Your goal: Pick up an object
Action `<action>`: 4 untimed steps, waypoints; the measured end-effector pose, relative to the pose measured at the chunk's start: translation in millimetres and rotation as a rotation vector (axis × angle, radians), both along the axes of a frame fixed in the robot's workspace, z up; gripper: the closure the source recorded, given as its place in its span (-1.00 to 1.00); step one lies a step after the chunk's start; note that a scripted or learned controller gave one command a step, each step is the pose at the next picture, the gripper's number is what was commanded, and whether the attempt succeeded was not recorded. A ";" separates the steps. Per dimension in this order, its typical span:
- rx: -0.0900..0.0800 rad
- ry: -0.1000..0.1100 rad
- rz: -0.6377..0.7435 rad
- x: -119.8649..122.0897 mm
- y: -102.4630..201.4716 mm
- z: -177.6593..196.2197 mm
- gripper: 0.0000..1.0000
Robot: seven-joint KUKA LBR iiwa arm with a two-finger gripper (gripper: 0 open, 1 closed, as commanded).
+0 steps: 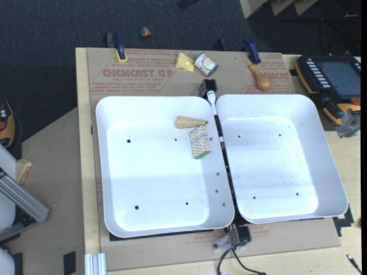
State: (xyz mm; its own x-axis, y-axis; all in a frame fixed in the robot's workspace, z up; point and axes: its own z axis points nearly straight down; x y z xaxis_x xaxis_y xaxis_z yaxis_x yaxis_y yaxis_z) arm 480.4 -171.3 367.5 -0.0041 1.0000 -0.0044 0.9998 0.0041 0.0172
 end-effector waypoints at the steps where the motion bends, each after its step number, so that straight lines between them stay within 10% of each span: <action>1: -0.001 -0.005 0.000 -0.6 22.7 178.0 1.00; 2: 0.007 0.028 0.008 53.3 138.3 55.6 1.00; 4: -0.004 0.007 -0.013 3.0 -39.9 131.1 1.00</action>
